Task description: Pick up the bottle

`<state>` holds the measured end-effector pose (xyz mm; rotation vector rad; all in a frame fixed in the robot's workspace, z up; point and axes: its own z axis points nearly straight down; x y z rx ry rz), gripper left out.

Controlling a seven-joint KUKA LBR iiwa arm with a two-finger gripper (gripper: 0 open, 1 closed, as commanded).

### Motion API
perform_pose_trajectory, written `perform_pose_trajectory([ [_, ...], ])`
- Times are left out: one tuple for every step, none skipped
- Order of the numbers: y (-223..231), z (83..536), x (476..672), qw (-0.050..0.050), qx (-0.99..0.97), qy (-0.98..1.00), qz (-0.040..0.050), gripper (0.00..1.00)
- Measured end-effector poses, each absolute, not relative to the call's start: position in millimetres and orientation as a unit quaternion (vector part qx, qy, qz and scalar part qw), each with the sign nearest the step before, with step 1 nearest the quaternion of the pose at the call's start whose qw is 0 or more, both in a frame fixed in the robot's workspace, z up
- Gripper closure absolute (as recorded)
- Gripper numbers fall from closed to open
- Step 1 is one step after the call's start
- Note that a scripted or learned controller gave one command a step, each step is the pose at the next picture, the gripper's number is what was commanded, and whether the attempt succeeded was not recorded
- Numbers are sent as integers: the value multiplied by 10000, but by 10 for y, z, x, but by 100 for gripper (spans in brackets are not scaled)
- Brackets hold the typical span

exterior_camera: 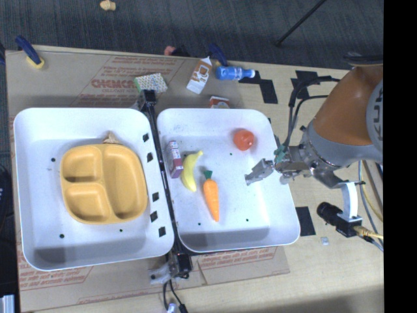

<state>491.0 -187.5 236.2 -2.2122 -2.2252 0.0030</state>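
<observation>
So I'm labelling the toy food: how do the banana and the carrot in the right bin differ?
The yellow curved toy banana is plain yellow and bowed; the orange tapered toy carrot is straight with a green top. The banana lies nearer the bin's left wall, the carrot closer to the middle. Both lie flat in the right white bin.

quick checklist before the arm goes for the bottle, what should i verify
1. Target located: blue bottle lies on the bench beyond the right bin, outside both bins. ok
2. Hand over target: it sits above the right bin's right side, far from the bottle. not ok
3. Hand free of load: nothing visible between its fingers, though their spread is unclear. cannot tell
4. Clutter by the bottle: a small carton lies just left of it, apart. ok
5. Bin items under the path: tomato, carrot and banana lie low. ok
</observation>
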Motion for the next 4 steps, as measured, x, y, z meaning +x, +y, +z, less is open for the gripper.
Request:
perform_pose_trajectory([
  [-1872,2463,4915,28,-7032,-7110,13,100],
  [-1905,1644,4758,23,-6422,-7666,7,100],
  [-2108,2255,4763,9,-7130,-7011,10,100],
  [-1687,1895,4762,20,-5904,-8071,4,100],
])
